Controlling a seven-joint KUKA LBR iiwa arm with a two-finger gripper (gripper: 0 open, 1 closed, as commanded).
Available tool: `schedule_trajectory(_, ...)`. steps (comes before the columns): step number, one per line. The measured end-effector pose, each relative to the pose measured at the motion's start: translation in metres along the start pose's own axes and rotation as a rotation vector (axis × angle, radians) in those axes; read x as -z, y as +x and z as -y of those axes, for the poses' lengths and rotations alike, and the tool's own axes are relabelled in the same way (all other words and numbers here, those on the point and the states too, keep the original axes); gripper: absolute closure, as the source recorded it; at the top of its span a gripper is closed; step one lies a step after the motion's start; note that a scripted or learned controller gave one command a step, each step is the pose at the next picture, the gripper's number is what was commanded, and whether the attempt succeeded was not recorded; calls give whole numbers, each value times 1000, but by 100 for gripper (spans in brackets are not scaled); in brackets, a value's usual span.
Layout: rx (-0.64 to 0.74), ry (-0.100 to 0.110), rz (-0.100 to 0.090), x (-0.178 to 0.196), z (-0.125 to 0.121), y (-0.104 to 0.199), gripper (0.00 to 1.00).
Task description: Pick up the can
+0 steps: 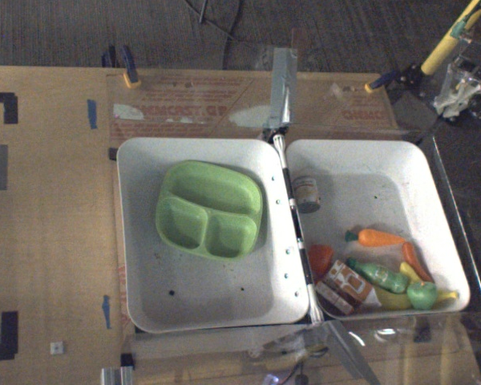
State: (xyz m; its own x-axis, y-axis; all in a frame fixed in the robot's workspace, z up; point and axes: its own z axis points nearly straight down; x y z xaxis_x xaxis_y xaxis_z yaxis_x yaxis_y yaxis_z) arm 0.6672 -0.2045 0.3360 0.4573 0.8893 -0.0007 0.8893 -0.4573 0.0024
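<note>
Can [306, 193] noted in right bin [401, 152], close against its left wall, well apart from the carrot [381, 237]; gripper state not determinable; recommend descending from above, closing along the wall, not across, avoiding rim contact.

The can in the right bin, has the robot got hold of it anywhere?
No. The can lies untouched against the left wall of the right bin, with nothing gripping it.
</note>
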Motion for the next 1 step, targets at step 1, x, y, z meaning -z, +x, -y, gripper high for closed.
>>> schedule_trajectory(1, -18, 0, 0, 97, -5, -9, 100)
